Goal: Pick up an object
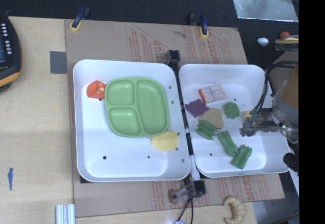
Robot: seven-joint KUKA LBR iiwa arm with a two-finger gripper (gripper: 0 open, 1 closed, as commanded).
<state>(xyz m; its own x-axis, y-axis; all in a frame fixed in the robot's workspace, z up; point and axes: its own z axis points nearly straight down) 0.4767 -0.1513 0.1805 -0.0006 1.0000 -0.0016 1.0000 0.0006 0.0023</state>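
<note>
Claw point(247, 127) position first: you see it low over the right bin point(254, 71), near that bin's right wall, with the grey arm point(287, 97) coming in from the right. Whether it is open or closed I cannot tell, because the dark parts at the tip blur together. Nothing is visibly held by it.

Nearest thing to the claw is the green ridged piece point(241, 156), lying flat on the bin floor just below the claw, toward the bin's front edge. A second green stick point(227, 142) lies just beside it on the left, and a third green piece point(205, 129) lies further left, touching the tan heart-like piece point(213, 117). Above those, toward the far wall, you find a round green thing point(231, 110), a purple piece point(196, 108) and a small red and white packet point(210, 93).

All of these look like small plastic toy food, so I judge them light, stiff and a little slippery, not fragile. For the ridged piece, take it across the narrow width near its middle; the ridges should help against sliding. Its neighbour stick lies close, so it may get pushed.

Left bin point(81, 116) carries a green divided plate point(137, 106), a red piece point(96, 89) just beside the plate's left side, and a yellow piece point(165, 141) touching the plate's front corner. Both bins rest on cardboard on the worktop point(35, 131).
</note>
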